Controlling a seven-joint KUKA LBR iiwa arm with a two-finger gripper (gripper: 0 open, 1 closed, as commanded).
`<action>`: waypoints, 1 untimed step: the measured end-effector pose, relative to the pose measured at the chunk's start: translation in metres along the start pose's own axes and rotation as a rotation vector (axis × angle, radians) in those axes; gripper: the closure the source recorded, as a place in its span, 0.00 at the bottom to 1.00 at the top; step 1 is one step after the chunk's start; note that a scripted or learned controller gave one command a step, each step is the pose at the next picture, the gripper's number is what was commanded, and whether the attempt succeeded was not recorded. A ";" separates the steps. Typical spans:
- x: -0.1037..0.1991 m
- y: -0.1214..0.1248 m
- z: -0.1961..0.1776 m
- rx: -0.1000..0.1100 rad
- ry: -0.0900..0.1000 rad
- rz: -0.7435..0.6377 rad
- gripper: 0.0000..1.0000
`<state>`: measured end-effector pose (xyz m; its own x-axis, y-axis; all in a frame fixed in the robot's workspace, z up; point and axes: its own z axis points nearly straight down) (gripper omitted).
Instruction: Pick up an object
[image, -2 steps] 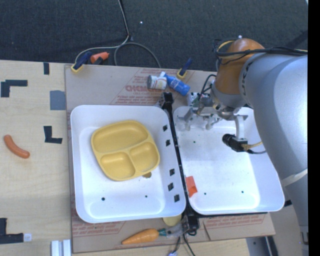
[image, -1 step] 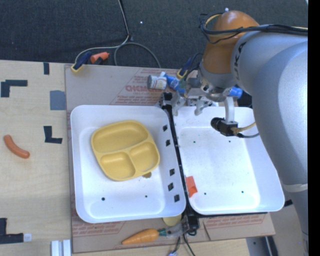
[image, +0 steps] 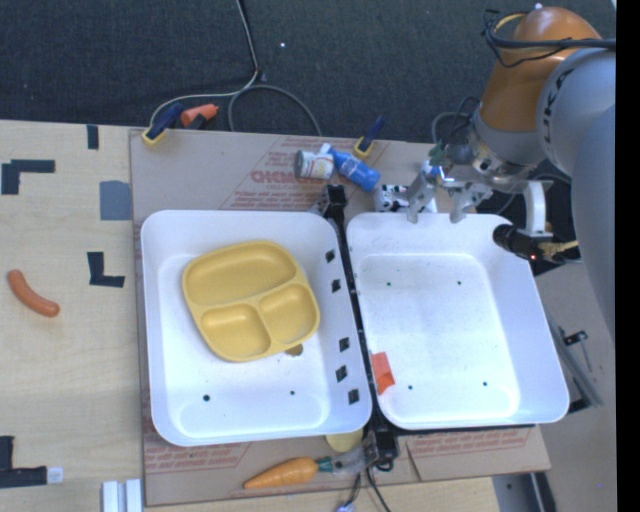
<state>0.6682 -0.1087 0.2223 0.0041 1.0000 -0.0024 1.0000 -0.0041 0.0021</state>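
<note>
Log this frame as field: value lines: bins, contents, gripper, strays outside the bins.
left bin: holds a yellow divided plate, lying flat
right bin: no loose object visible inside
gripper: above the right bin's far rim, fingers apart, nothing between them
arm: reaches in from the right, orange band visible
off-bin items: toy carrot at the near edge, sausage far left, blue-and-white bottle beyond the bins
task status: nothing picked up

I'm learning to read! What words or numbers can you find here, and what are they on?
Red printing on the brown cardboard sheet under the two white bins: too blurred to read for sure.
Label on the small white and blue bottle lying on that cardboard: too small to read.
No other words or numbers are readable.
</note>
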 end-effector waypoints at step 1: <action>-0.003 -0.072 0.112 0.017 0.004 -0.002 0.00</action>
<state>0.5962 -0.1114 0.1097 0.0021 1.0000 0.0018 0.9999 -0.0021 -0.0150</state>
